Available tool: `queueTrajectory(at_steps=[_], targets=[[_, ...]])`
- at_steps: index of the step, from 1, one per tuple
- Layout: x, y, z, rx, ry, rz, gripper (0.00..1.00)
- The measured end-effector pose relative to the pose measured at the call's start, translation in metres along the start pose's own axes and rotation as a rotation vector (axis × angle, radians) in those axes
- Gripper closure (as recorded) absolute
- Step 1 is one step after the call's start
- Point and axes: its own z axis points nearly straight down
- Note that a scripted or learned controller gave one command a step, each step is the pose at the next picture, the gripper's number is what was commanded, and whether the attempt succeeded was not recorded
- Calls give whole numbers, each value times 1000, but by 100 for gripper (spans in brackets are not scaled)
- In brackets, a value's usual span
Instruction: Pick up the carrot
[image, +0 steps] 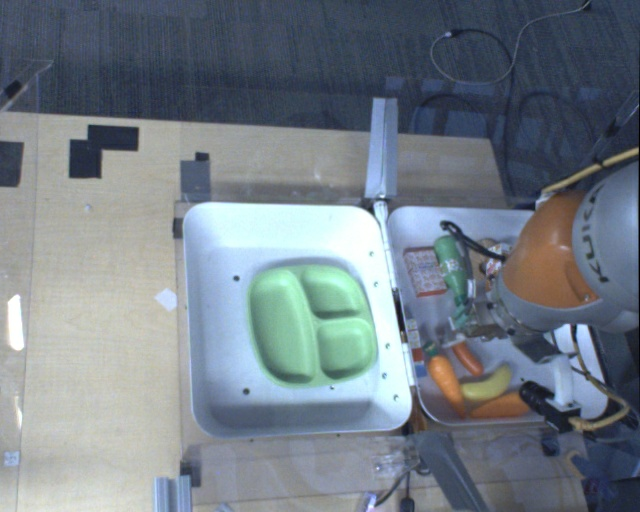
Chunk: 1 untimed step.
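Bench (110, 300): pale wood-grain top, smooth, with black square marks near its far left corner.
Left bin (215, 250): shallow white container, glossy, rounded corners, small dark holes in its floor.
Plate (312, 322): light green, matte plastic, rounded square outline, moulded into one long compartment on the left and two smaller ones on the right; it sits in the middle of the left bin.
Right bin (412, 232): same white shallow form, touching the left bin along a metal rail; much of it is covered by the arm.
Arm (560, 262): grey casing with a smooth, domed orange band, leaning in from the right over the right bin.
Gripper (478, 322): metallic grey, low over the middle of the right bin, just above the produce; whether it is spread or pressed together cannot be made out from this angle.
Carrot (445, 380): orange, tapered, smooth skin, lying at the near left of the right bin, beside the bin wall and touching the banana.
Banana (488, 386): yellow-green, curved, lying just right of the carrot.
Other orange pieces (500, 405): elongated, along the near edge, next to the banana.
Bottle (452, 262): green, slim, lying at the far side of the right bin.
Card (424, 272): flat, red and white print, beside the bottle.
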Motion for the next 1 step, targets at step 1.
queueTrajectory(at_steps=[1], targets=[[72,2,-83,20,-1,551,100]])
